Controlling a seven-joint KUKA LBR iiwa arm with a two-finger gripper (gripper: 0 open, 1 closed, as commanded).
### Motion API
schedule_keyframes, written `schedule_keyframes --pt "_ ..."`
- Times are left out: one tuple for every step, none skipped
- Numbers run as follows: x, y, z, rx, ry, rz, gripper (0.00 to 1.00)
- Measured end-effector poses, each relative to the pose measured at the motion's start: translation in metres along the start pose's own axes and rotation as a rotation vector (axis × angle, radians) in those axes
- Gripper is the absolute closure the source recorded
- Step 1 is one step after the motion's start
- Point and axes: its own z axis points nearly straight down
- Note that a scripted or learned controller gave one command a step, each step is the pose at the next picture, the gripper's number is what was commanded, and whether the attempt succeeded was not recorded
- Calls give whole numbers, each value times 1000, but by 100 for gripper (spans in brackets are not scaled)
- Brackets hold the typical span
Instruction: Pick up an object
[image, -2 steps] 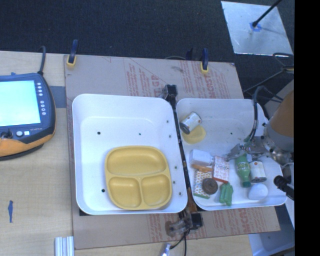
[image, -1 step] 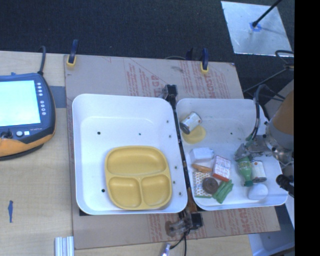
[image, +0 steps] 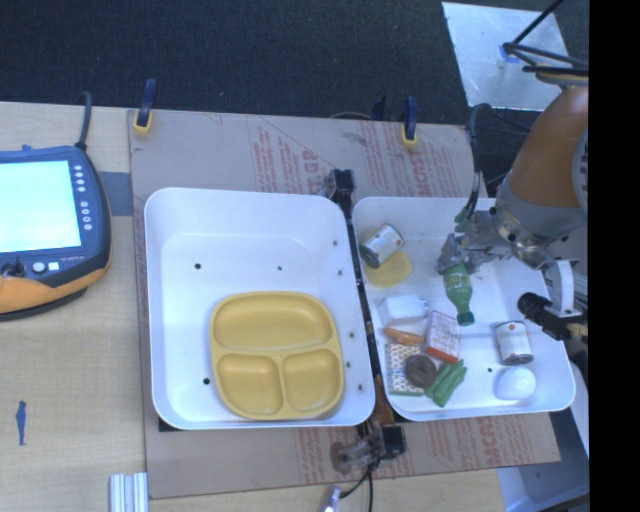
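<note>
The tool (image: 462, 250) hung low in the right bin (image: 560, 398), its grip unreadable from above, with a green bottle (image: 459, 291) lying just below its tip, a small can (image: 380, 243) to its left, and the yellow divided tray (image: 276, 354) farther left.

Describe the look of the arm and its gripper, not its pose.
The arm is bulky and rounded, with a wide orange band above a grey wrist section. Its gripper is small, dark grey metal with angular linkages. A black cable loops behind the arm's upper part.
</note>
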Motion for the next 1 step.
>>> schedule_keyframes --pt "85 3 -27 1 -2 -1 100"
